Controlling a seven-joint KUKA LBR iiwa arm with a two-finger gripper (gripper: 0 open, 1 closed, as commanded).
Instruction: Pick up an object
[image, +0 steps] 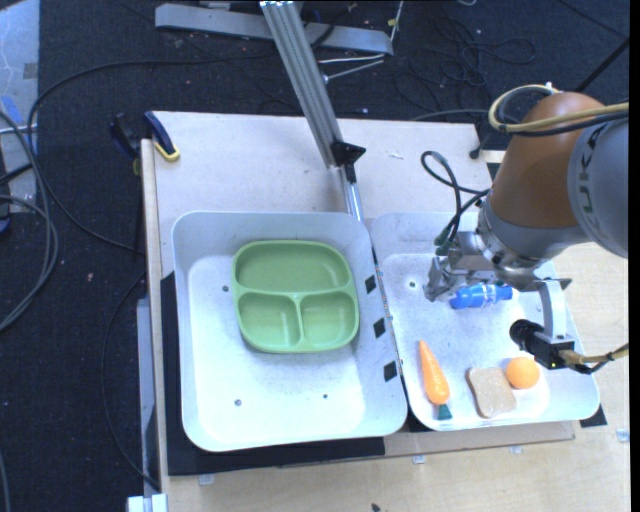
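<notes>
The arm (560, 170) is hanging over the right bin (570, 405), the green plate (297, 296) is sitting in the left bin (200, 300). The gripper (445, 283) is hovering just beside the blue bottle (480, 296); its grip, I cannot tell. Carrot (433, 372), sponge (491, 391) and orange (521, 373) are lying nearer the front.

The arm (560, 160) is cut off by the right edge and hides part of the right bin (400, 262) beneath it.

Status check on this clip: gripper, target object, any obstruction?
Gripper low in right bin, beside blue bottle; grasp unconfirmed. Carrot, sponge, orange lie apart, nearer the front.
</notes>
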